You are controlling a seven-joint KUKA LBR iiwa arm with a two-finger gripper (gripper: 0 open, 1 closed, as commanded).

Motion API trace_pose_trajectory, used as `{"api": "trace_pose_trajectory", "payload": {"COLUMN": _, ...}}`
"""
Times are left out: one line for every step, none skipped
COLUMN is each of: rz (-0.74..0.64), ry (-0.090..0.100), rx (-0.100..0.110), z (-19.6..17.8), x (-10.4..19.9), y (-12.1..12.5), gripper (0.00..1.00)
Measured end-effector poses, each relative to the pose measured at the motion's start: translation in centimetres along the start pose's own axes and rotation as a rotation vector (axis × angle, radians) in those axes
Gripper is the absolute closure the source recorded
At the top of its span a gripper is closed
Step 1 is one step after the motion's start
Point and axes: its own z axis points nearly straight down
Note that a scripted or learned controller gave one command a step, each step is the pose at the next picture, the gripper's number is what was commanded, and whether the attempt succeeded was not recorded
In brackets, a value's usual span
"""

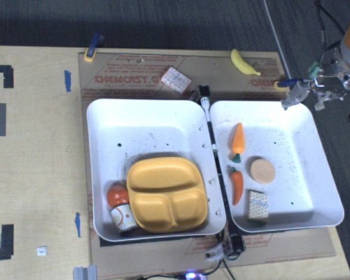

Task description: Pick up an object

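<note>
Hand (306,95) over right bin's (315,214) far corner, nr banana (244,63).

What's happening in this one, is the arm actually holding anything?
Nothing is between its fingers in this view. The end effector sits at the far right corner of the right bin, above the rim. Two toy carrots, a round tan disc and a small box lie untouched there. The left bin holds a yellow divided tray.

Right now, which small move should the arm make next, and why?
Probably travel left and down over the right bin, toward the round disc. The gripper hangs at the bin's far right corner, with nothing between its fingers, and the disc lies apart from both carrots.
</note>
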Motion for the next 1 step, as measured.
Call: {"api": "trace_pose_trajectory", "payload": {"rz": -0.001, "ry": 0.0, "rx": 0.001, "z": 15.63, "x": 0.94, "y": 2.93, "gripper": 0.0}}
